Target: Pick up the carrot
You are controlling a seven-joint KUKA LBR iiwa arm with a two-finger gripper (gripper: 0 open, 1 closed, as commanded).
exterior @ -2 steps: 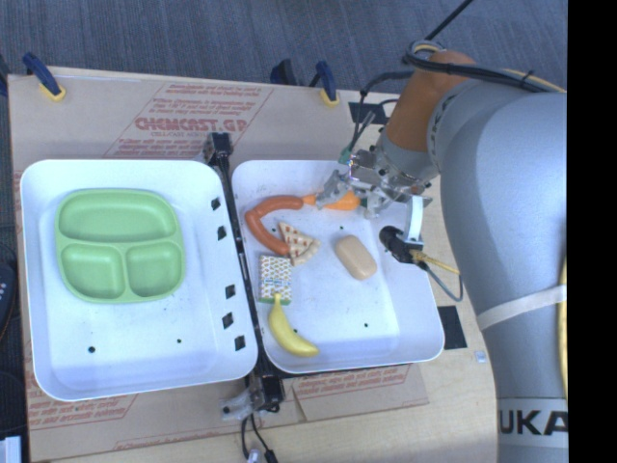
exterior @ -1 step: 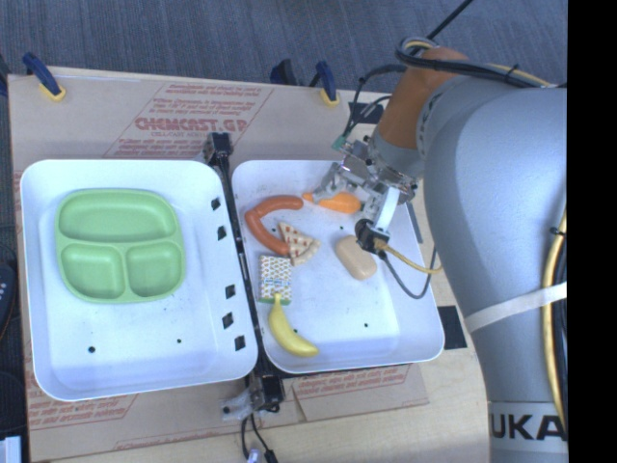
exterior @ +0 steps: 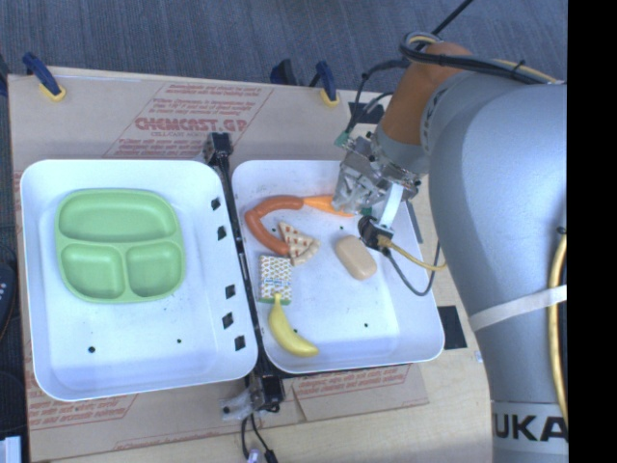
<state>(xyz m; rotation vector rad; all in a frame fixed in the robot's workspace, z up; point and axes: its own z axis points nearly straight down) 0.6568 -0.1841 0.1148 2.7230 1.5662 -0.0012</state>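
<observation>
The orange carrot (exterior: 322, 204) lies in the right bin (exterior: 405, 321) near its back edge, pointing left toward a curved sausage. My gripper (exterior: 351, 199) is down right at the carrot's thick right end and covers that end. The orange-banded wrist rises behind it to the upper right.
In the right bin lie a curved red sausage (exterior: 267, 218), a pizza slice (exterior: 298, 243), a beige bread roll (exterior: 355, 258), a small green-and-white packet (exterior: 276, 278) and a yellow banana (exterior: 288, 331). The left bin (exterior: 39, 345) holds a green divided plate (exterior: 120, 243). A yellow cable hangs by the roll.
</observation>
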